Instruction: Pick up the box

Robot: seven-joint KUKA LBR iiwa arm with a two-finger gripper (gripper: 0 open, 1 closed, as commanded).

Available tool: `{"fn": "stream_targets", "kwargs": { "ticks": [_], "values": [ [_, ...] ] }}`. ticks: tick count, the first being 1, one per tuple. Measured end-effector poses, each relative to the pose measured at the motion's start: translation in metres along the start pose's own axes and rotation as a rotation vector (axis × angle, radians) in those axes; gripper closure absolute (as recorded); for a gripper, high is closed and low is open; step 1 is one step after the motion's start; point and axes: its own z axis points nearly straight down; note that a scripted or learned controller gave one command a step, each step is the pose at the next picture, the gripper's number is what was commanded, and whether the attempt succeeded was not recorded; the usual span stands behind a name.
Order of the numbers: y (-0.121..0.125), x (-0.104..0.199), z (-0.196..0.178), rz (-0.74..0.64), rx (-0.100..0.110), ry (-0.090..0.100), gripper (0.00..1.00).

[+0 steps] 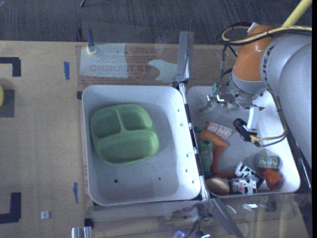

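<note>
Gripper (224, 101) hangs over the right bin's (290, 185) far edge; I cannot tell its state. A small box (219, 130) lies just below it, beside the bin's left wall, above a carrot (213, 138).

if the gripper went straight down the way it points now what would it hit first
Most likely the bare floor of the right bin, near its top-left corner under the gripper. The small box lies just nearer the camera; depth is unclear.

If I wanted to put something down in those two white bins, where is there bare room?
The left bin has bare floor right of and below the green tray. The right bin is crowded: the gripper up top, box and toys below.
</note>
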Motion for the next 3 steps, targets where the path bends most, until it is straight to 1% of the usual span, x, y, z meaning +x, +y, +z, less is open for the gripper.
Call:
{"fn": "stream_targets", "kwargs": {
  "ticks": [1,2,3],
  "values": [
    [-0.03,0.005,0.0,-0.107,0.003,0.002,0.0],
    [-0.028,0.004,-0.012,-0.105,-0.004,0.002,1.0],
    [-0.022,0.009,-0.101,-0.177,-0.001,0.0,1.0]
  ]
}}
